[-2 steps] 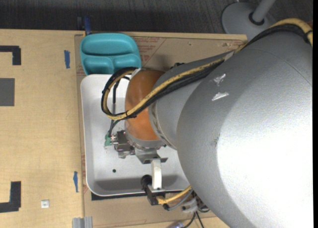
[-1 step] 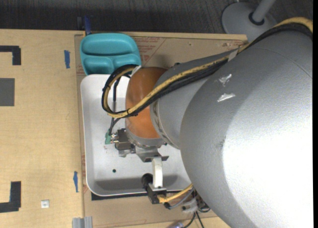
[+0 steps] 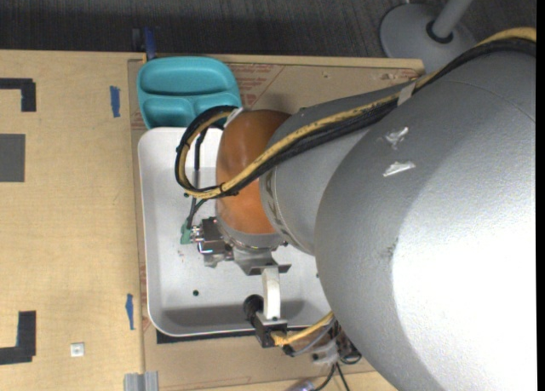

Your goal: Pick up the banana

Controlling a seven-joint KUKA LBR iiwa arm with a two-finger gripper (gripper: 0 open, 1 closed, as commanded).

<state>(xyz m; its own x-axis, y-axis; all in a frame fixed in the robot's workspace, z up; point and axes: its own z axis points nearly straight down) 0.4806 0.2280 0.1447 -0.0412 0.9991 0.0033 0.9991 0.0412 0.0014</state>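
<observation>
Arm reaching over the white bin (image 3: 162, 236); banana hidden from the camera.

The grey arm (image 3: 409, 210) comes in from the right and covers most of the bin; its orange band (image 3: 247, 168) sits above the wrist. Black and yellow cables (image 3: 192, 138) loop off the wrist over the bin's upper part. The pincer (image 3: 204, 240) hangs low at the wrist's left end, above the bin floor; whether it is apart or together, I cannot tell. A small green bit shows just left of it, identity unclear. The banana's position cannot be made out. A teal tray (image 3: 183, 91) lies on the brown bench (image 3: 68, 210), touching the bin's far edge.
</observation>
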